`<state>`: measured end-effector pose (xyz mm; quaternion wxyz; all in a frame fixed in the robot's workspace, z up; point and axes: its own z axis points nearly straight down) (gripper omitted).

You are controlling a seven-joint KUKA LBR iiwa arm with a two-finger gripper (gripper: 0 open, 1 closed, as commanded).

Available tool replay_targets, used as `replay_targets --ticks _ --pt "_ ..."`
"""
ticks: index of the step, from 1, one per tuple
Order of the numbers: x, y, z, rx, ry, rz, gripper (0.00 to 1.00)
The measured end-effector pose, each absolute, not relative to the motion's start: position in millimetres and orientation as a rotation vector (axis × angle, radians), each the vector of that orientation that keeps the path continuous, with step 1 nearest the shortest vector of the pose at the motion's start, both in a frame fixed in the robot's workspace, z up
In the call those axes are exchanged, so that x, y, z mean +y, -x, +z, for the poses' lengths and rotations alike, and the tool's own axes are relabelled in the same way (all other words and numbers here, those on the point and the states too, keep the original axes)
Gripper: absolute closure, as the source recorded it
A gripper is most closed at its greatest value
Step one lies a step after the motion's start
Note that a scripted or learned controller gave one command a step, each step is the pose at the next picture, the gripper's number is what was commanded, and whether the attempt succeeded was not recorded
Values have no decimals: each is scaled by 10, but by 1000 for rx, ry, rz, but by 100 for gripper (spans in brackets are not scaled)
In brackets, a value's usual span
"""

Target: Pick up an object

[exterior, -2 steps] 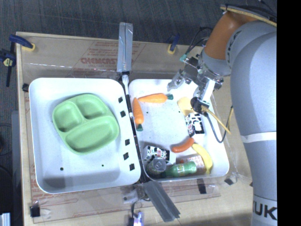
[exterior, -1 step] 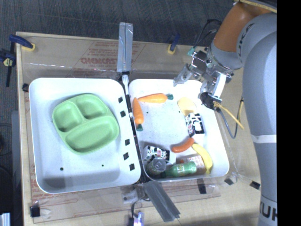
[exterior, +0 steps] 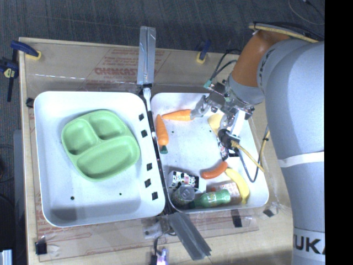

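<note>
Camera view: right bin [exterior: 259,195] taken as landmark; gripper [exterior: 212,108] sits low over its far end, arm entering from the right; whether the fingers are spread or pressed together, cannot tell, wrist hardware and cables mask them; nothing visibly between them, so no hold claimed.

Candidate objects, all inside the right bin: orange carrot [exterior: 176,115] at the far end, its tip just beside the gripper; second carrot [exterior: 161,131] along the wall nearest the left bin [exterior: 49,106]; yellow piece [exterior: 216,120] under the wrist, partly hidden; sausage [exterior: 213,171] mid-bin toward the near end; banana [exterior: 238,182] just beside it; green bottle [exterior: 214,199], can [exterior: 185,193] and small printed pack [exterior: 183,178] crowded at the near end.

Left bin holds a green divided plate [exterior: 100,143]; not relevant.

Judgement: approach phase, grasp not made; nearest target is the far-end carrot. To do it well: centre over the carrot's thick middle, straddle across its narrow width, descend fully before closing; keep clear of the bin's far wall; lift straight up, watching for roll-out.
</note>
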<state>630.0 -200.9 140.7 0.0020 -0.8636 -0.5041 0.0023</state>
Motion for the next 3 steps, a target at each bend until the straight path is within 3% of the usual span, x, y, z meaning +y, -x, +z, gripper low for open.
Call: replay_targets --ticks 1,2,3 --pt "-2012 -6301 1411 -1581 2711 6 0" --pt "-2017 -6511 2220 -1640 2678 1 0" --pt "-1977 -6417 1868 -1632 2680 6 0"
